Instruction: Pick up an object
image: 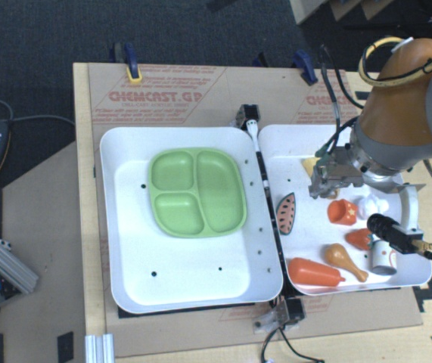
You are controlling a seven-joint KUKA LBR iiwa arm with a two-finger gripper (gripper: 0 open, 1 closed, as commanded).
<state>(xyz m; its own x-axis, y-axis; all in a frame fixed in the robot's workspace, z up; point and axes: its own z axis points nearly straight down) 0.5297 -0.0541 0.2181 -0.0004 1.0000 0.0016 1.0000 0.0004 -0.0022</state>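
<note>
Right now red toy (342, 212) just below gripper (329, 184), rt bin (291, 138)

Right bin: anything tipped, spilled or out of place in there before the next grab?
Nothing spilled or broken. The toys lie loose inside the right bin: watermelon slice near the divider, carrot and drumstick by the near rim, red pepper just under the hand. The green plate sits flat in the left bin.
</note>
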